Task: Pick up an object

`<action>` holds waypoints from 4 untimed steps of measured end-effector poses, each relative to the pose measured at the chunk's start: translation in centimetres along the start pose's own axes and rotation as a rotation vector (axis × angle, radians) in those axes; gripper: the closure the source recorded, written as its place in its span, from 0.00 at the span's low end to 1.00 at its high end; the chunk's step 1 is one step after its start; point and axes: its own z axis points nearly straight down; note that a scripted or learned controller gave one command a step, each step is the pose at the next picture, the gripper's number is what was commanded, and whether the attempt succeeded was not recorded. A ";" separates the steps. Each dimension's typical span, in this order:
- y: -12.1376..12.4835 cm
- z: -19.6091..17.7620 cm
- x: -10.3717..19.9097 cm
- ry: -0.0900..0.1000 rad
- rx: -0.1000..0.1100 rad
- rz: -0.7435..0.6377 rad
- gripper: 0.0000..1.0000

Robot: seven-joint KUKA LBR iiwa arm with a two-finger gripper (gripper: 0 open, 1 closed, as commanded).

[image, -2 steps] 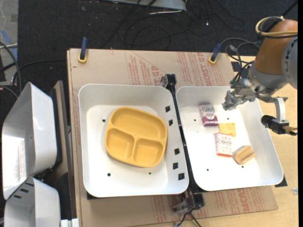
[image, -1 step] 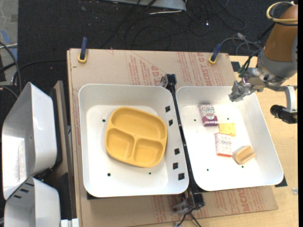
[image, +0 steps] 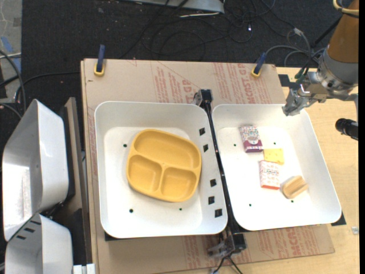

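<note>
Jaws' state can't be told: the gripper (image: 292, 108) is seen small and blurred at the far right corner of the right bin (image: 319, 153), poised at the rim, nothing seen between its tips.

Four small items are laid in the right bin, all well apart from the gripper:
- white-and-maroon packet (image: 250, 138), nearest the far wall
- yellow block (image: 274, 155), just beside that packet on its near right
- white-and-red packet (image: 269, 174), below the yellow block
- tan piece (image: 294, 186) (bread-like, exact kind unclear), just beside the white-and-red packet, nearest the front right

No item is stacked on another; none is blocked from above.

Left bin (image: 108, 153) is taken up by a yellow divided tray (image: 163, 165), three compartments, set slightly askew. The divider (image: 215, 158) between the bins carries black clips.

Both bins are seated on a cardboard sheet (image: 171, 79) on the bench, clamped at the back by two blue-and-yellow clamps (image: 100, 61). Cables are strewn on the dark floor (image: 57, 21) behind.

Arm (image: 348, 33) is brought in from the upper right, orange band uppermost, grey wrist angled down and left toward the bin corner.
</note>
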 end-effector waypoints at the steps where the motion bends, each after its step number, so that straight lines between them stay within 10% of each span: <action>1: 0.1 -1.7 0.0 0.000 0.001 0.000 1.00; 4: -5.8 -0.9 14.8 0.003 0.007 -0.004 1.00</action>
